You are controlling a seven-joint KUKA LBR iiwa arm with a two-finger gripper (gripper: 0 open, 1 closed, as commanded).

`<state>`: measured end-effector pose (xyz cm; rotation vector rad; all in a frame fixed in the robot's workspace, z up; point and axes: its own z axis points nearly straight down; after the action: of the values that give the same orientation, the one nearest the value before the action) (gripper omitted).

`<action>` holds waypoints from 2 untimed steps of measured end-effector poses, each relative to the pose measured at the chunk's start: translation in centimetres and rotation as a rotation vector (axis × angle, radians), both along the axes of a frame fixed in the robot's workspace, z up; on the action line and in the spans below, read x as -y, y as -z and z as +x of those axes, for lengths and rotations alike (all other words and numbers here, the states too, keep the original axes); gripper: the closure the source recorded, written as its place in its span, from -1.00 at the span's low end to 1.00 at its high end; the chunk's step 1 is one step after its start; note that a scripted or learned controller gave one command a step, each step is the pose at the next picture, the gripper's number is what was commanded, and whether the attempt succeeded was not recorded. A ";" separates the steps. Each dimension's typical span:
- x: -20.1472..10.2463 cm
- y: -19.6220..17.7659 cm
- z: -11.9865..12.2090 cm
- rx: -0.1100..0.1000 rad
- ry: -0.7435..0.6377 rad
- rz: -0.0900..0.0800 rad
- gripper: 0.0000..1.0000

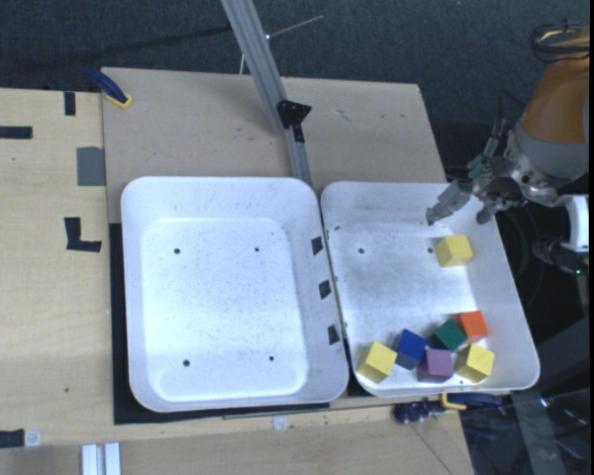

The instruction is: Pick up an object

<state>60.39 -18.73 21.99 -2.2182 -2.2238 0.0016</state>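
Observation:
My gripper [461, 215] hangs over the back right part of the right bin [381, 265], open, with nothing between its fingers. A yellow cube [454, 250] lies just in front of it on the bin floor, apart from the fingertips. At the bin's front right is a cluster of cubes: orange [472, 325], green [449, 336], blue [411, 347], purple [438, 363], and two yellow ones [378, 361] [477, 362].
The left bin [218, 285] sits alongside, sharing a raised middle rim with black clips [325, 287]. A slanted metal pole [262, 57] crosses the back of the bench. A blue and yellow clamp [110, 87] lies at the back left.

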 end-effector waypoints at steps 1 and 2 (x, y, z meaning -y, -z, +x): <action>0.0 0.0 0.0 0.000 0.000 -0.001 -1.00; -0.7 4.8 0.5 -0.004 0.000 0.000 -1.00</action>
<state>60.85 -18.03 17.23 -2.2164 -2.2218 0.0060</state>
